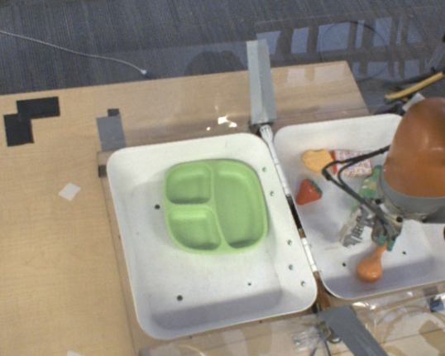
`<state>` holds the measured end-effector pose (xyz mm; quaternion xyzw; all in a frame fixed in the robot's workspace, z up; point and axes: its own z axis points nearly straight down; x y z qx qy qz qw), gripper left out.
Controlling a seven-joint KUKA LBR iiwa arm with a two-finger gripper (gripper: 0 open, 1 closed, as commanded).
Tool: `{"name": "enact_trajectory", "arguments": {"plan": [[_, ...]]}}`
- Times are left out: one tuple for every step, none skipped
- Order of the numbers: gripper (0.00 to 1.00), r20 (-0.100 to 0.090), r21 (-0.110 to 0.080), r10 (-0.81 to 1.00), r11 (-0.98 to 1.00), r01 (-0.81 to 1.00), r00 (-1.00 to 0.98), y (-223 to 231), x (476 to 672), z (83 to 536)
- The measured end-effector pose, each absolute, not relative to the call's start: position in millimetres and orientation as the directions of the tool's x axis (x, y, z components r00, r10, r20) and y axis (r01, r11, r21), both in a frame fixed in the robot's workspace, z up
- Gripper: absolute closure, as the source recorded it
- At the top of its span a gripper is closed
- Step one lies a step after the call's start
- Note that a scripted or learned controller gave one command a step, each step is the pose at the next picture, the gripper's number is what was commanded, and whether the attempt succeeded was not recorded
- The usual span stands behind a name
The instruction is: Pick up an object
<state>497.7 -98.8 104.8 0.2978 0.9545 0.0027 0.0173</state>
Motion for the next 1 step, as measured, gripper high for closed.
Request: {"name": "enact_trajectory", "arguments": {"plan": [[1.00,-0.006,0.008,0.737,0.676,0.737,-0.676,-31.0,512.3,186.7]]}}
